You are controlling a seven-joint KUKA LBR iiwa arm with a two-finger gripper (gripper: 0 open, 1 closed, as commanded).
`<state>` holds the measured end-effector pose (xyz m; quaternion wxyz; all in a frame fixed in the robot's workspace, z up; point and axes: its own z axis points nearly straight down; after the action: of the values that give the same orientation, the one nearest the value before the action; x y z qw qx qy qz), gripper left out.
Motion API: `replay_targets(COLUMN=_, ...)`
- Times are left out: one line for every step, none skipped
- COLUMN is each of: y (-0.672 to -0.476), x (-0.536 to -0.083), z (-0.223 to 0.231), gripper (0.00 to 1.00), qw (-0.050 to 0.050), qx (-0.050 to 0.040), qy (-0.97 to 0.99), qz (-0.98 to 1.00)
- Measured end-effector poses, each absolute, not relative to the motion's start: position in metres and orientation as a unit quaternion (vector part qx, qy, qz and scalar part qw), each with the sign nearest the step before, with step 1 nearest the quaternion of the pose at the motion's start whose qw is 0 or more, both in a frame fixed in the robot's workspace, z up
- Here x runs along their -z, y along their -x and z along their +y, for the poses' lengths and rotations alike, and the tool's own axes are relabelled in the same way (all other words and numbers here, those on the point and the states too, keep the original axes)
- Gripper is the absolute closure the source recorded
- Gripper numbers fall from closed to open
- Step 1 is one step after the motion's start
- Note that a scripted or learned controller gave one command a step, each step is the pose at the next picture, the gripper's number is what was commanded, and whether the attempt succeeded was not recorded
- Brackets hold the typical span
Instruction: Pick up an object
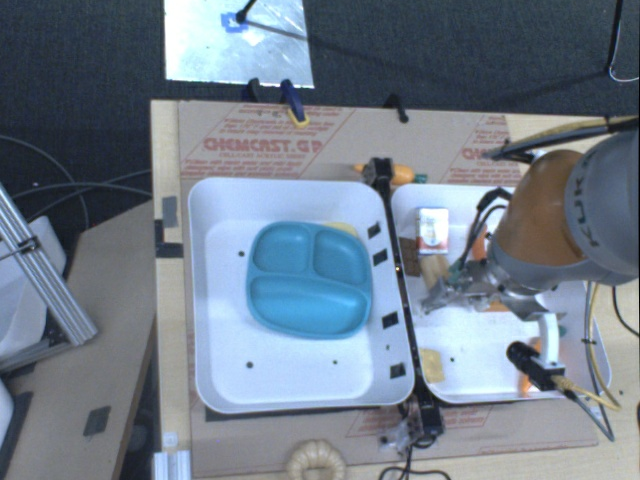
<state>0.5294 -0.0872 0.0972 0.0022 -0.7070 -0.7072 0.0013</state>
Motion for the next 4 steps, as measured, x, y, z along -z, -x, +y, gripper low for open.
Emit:
replay_targets(y=-0.53, x=-0.084, z=-0.087, gripper=0.0, qw=0.001, qx=-0.0002, qy=0.707, qz=-0.707)
replay_targets(y=-0.531, x=-0.095, z=-0.087, gripper=1.0, qw=-0.001, qx=0.0007, qy=0.707, qz=-0.707)
replay_targets(y=-0.527, x=-0.152, z=-0.096, gripper=1.0, qw=-0.002, qx=0.0015, qy=0.708, qz=-0.707)
replay_targets(y=-0.526, x=-0.196, z=-0.1, gripper=1.0, qw=-0.002, qx=0.0017, qy=0.706, qz=-0.708)
